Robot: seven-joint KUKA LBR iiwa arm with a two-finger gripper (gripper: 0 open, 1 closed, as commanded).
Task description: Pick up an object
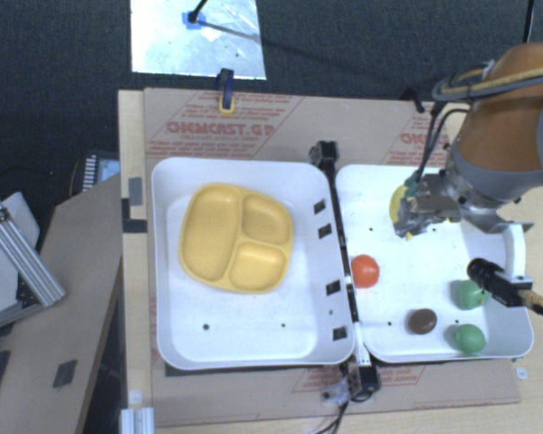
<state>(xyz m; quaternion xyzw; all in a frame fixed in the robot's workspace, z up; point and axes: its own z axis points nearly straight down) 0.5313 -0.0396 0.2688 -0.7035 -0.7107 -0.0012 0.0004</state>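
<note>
Arm is in over the right bin [434, 355], gripper [414, 217] low at the bin's upper-left area, right on top of a yellow object [397, 202] that peeks out on its left side. Can't tell whether the gripper is released or clenched: the wrist body hides the tips from this angle.

Yellow object: mostly covered, shape unclear (could be a toy banana, but that's a guess). It sits near the bin's back-left, close to the divider wall. Likely target given where the gripper is.

Other candidates in the right bin:
- orange-red ball [365, 270], just beside the divider
- brown round piece [422, 321], toward the front
- two green round pieces, one at [468, 294] and one at [469, 337], front right, near a black fitting [493, 279]

Left bin [176, 333] carries a yellow divided plate [235, 238], well apart from the arm.

Handling, my read: all look like small plastic play food, so light, rigid, smooth. The round ones will roll or squirt out of a two-finger pinch unless closed across the middle. For the yellow one, close across its narrow width at mid-length, not at an end. Slippage is the main risk, not breakage.
</note>
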